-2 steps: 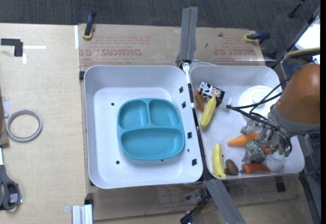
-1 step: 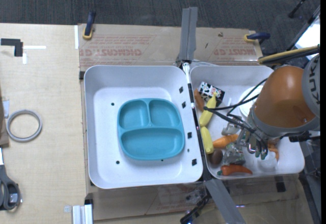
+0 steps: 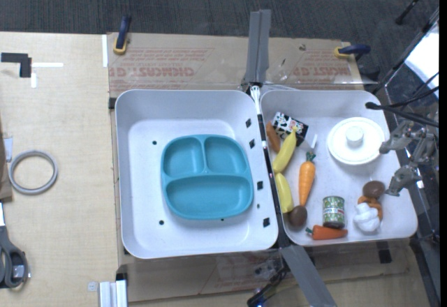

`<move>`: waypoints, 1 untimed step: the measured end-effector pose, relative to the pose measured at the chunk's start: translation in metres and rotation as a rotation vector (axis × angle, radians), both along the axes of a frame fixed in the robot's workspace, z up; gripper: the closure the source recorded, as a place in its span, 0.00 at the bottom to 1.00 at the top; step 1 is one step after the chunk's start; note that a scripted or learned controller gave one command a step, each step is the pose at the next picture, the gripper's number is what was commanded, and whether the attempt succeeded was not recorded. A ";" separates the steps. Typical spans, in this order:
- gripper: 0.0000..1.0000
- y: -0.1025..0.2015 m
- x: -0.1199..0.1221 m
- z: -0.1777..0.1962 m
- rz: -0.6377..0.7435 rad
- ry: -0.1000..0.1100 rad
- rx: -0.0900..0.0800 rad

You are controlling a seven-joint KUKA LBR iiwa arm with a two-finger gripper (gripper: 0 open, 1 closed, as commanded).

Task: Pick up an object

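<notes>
At the right bin's [image 3: 318, 100] outer edge, the gripper [image 3: 407, 159] hovers with its fingers spread wide, holding nothing. Just beside it lie a white lid [image 3: 355, 139] and a brown and white toy [image 3: 369, 206]. Further left are a carrot [image 3: 306, 180], a small can [image 3: 334, 210] and two bananas [image 3: 283, 167]. The left bin [image 3: 140, 117] holds a blue divided plate [image 3: 207, 176].
</notes>
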State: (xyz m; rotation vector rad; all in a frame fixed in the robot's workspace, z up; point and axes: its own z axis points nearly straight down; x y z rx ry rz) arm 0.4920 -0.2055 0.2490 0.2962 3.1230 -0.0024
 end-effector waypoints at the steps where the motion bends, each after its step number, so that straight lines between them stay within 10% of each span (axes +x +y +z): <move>1: 0.00 0.042 -0.010 -0.126 -0.054 -0.009 -0.001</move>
